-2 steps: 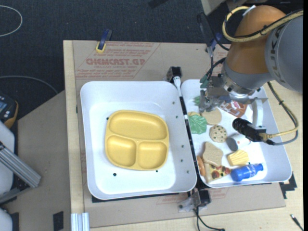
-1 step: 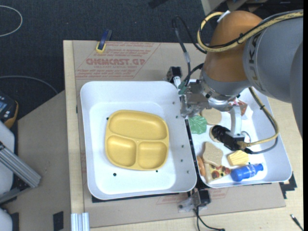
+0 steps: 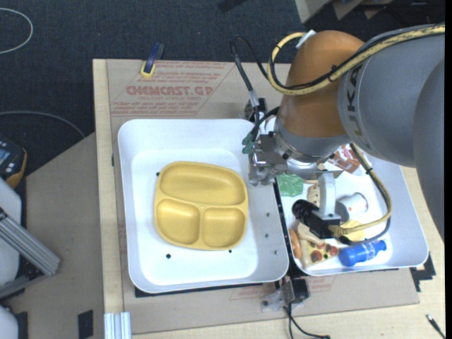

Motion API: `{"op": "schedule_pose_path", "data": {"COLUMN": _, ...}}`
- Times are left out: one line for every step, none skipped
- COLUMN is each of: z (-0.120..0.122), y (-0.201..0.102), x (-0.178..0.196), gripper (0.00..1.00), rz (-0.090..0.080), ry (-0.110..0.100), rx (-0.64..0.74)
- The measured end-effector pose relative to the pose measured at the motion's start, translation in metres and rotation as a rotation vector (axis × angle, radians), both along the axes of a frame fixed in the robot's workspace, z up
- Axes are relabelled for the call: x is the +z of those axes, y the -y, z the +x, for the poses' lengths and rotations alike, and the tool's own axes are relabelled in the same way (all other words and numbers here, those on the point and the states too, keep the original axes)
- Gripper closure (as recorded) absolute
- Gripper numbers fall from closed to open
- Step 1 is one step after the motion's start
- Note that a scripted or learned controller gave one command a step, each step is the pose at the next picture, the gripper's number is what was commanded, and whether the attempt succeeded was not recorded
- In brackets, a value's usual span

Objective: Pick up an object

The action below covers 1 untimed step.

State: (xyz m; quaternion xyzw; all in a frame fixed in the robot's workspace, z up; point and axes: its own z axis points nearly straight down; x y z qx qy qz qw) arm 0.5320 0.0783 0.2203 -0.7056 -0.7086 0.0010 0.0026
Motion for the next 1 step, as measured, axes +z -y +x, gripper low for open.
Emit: {"op": "schedule_pose_path", "data": {"z": -0.0023, "y": -0.011, "x": 0.0147, "gripper": 1.0, "rz": -0.001, "ry": 0.007, "rx": -0.002}}
